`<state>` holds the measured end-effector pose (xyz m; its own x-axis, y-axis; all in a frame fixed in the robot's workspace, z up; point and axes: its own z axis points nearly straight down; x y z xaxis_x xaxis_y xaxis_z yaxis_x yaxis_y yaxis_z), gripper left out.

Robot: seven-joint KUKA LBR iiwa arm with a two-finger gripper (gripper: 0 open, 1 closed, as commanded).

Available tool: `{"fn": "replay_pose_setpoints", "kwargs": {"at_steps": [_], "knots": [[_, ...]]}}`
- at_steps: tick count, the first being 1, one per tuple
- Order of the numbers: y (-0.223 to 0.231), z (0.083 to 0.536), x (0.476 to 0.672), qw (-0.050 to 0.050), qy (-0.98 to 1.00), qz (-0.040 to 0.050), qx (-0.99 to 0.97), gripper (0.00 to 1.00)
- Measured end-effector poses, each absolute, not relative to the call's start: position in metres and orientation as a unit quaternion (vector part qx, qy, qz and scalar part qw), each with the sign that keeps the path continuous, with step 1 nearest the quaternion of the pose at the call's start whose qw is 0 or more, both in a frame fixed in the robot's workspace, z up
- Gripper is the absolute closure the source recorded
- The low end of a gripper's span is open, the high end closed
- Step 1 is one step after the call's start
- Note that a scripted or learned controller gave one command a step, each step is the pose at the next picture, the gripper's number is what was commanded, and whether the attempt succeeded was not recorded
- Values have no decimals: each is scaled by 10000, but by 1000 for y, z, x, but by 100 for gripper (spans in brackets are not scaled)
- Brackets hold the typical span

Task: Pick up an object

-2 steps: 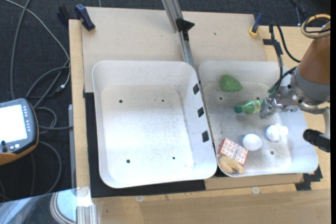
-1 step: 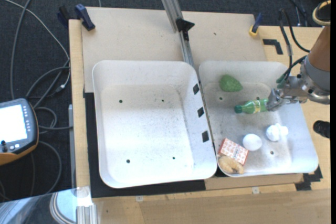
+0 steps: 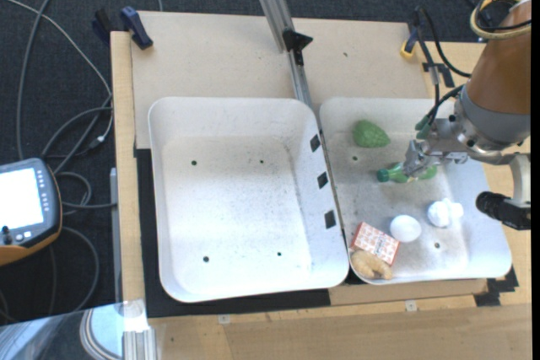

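Looking at the right bin (image 3: 472, 257), you see the hand (image 3: 416, 164) low over a long green toy (image 3: 405, 174). You cannot tell if it grips. The toy lies in the bin, so nothing is lifted yet.

Bench (image 3: 211, 63) bears two white bins (image 3: 236, 198), maybe on black mat (image 3: 145, 223).

No readable text anywhere; red-white packet (image 3: 375, 241) at right bin's (image 3: 472, 265) front edge had print, too blurry.
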<state>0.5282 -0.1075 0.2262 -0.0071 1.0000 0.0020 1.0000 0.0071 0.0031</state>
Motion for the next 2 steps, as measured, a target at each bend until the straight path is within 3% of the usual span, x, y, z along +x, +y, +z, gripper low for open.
{"fn": "replay_pose_setpoints", "kwargs": {"at_steps": [2], "knots": [[11, 215, 525, -27, 7100, 4, 7042, 100]]}}
